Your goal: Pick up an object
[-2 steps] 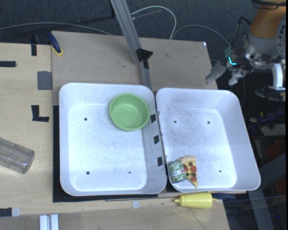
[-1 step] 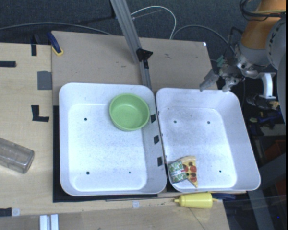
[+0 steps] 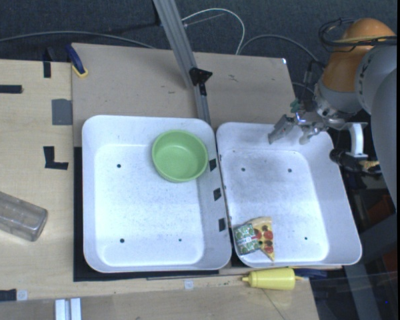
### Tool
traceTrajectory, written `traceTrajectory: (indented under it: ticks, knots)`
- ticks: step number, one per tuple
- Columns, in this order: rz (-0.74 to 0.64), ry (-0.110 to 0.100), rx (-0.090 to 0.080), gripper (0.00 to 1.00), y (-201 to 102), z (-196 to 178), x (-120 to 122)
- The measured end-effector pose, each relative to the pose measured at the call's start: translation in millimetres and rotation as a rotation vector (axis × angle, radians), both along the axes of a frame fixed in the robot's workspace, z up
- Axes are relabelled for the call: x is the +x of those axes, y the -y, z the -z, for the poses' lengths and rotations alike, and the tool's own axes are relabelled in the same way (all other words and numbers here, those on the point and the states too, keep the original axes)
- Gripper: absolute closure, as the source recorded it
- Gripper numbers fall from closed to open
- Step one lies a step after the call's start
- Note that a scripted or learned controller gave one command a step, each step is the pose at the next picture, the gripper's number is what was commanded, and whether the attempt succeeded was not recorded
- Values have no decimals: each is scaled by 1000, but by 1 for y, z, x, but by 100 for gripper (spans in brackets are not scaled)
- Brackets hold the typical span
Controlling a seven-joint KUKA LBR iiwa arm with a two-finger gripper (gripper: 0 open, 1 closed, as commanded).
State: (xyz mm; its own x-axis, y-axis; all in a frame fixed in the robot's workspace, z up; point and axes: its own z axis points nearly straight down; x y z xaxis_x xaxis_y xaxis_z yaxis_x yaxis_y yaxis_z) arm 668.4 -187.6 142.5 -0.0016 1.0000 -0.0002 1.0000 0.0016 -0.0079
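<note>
A clear plastic container (image 3: 13, 213) lies on its side on the tabletop (image 3: 27, 152), outside the bins. A green bowl (image 3: 180, 155) sits upright at the far right corner of the left bin (image 3: 107, 245), open to a grasp from above. In the right bin (image 3: 320, 242), a printed packet (image 3: 255, 237) rests against the near left corner. A yellow bottle (image 3: 273, 279) lies just outside its near rim. The gripper (image 3: 295, 131) hangs over that bin's far edge, fingers (image 3: 278, 131) spread apart and holding nothing, apparently poised before descending.
</note>
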Motion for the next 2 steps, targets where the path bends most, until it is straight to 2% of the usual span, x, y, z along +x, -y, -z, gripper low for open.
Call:
traceTrajectory:
  ticks: [1,2]
  knots:
    - [-1,2,-1,0,-1,53,-1]
    - [-3,4,-2,100,-2,41,0]
